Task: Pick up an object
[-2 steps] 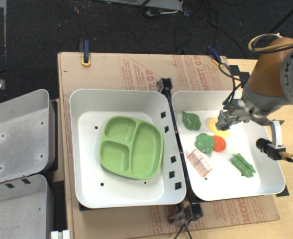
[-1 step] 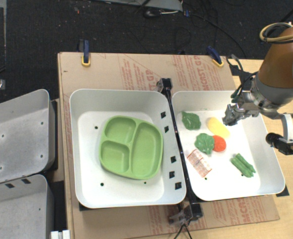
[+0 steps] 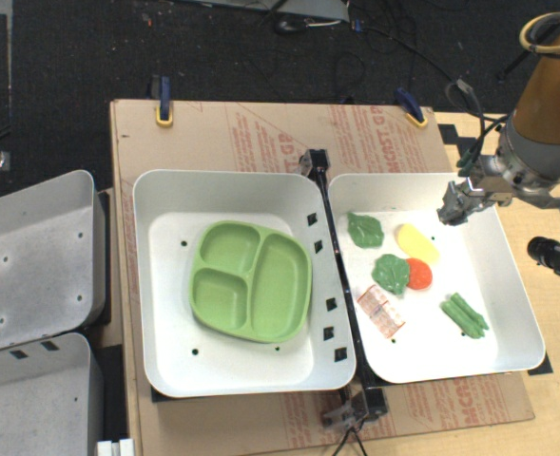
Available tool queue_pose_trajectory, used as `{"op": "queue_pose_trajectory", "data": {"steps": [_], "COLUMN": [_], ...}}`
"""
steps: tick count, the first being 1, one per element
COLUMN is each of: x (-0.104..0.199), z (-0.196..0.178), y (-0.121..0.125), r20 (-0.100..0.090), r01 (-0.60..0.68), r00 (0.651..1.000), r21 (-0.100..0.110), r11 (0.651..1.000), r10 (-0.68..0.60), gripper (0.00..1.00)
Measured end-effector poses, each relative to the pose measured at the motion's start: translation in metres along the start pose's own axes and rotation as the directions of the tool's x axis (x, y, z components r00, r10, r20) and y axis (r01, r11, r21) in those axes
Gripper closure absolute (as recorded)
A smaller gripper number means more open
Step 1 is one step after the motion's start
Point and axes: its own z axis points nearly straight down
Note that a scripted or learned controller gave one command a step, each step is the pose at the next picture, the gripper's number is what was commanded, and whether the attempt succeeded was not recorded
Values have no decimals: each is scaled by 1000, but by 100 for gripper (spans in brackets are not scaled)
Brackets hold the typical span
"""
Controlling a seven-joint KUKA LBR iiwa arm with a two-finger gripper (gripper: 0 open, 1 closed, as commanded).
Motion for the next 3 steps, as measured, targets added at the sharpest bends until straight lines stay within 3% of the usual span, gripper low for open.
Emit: {"op": "queue_pose_trajectory", "data": {"steps": [3], "x": [147], "z": [18], "y": [13], "r20": [-2], "r01": [4], "r00": [1000], "r21": [6], "r11": [1000], "r10": [-4], "gripper": [100]}}
